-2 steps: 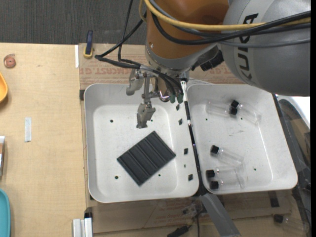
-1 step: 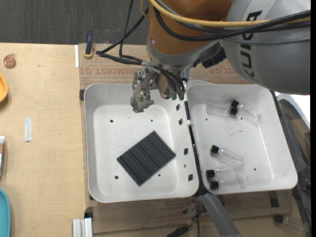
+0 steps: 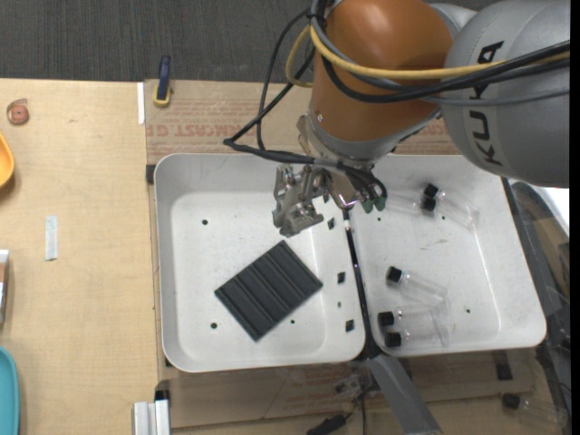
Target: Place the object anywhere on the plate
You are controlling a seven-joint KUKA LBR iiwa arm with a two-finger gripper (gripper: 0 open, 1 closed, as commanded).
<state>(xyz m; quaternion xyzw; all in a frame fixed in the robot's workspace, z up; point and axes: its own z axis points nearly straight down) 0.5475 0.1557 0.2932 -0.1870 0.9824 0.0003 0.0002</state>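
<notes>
A dark grey ribbed plate (image 3: 268, 290) lies flat and turned at an angle in the left bin (image 3: 178, 270), toward its front middle. My gripper (image 3: 296, 217) hangs over the back right part of that bin, just behind the plate's far corner and apart from it. The big orange wrist band hides much of it from above. Several clear vials with black caps lie in the right bin (image 3: 510, 275): one at the back (image 3: 444, 204), one in the middle (image 3: 413, 284) and two near the front (image 3: 419, 323). I see nothing clearly between the fingers.
Black cables hang from the wrist over the wall between the two bins. On the wooden bench to the left are a blue-handled tool (image 3: 163, 78), a small red disc (image 3: 16, 111), an orange object (image 3: 4, 166) and a teal one (image 3: 7, 392).
</notes>
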